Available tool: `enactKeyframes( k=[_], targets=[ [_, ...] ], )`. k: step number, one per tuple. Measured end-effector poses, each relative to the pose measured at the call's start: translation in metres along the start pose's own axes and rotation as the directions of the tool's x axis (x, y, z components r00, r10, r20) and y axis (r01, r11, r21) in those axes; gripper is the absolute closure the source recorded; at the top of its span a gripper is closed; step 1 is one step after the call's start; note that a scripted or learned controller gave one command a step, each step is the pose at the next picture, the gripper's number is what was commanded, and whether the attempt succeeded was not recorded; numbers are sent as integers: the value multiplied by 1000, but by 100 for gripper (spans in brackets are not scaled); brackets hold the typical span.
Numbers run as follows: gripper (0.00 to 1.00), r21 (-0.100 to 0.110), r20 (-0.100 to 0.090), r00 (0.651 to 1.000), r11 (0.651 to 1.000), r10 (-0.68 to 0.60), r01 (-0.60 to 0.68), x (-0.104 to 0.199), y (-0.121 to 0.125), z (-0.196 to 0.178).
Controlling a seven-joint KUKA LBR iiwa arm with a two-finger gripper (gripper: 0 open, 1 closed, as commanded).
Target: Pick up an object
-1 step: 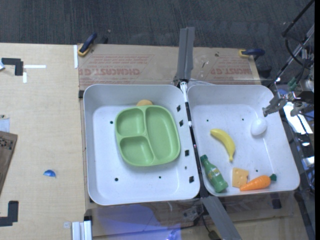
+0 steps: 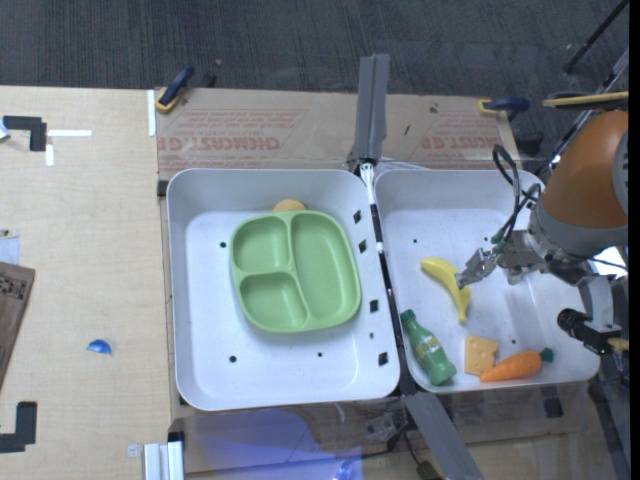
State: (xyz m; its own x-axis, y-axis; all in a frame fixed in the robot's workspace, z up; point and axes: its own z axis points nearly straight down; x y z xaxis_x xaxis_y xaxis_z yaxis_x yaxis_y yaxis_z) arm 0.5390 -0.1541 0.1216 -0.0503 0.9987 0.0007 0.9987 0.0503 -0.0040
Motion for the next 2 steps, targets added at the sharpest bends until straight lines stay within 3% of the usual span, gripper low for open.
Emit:
enactKeyframes(
  k=[1, 2],
  targets=[
    [0, 0, 0, 999, 999, -41, 41, 44, -20, 31],
    [0, -2, 1, 999, 999, 46, -46, -3, -2, 31]
  ],
)
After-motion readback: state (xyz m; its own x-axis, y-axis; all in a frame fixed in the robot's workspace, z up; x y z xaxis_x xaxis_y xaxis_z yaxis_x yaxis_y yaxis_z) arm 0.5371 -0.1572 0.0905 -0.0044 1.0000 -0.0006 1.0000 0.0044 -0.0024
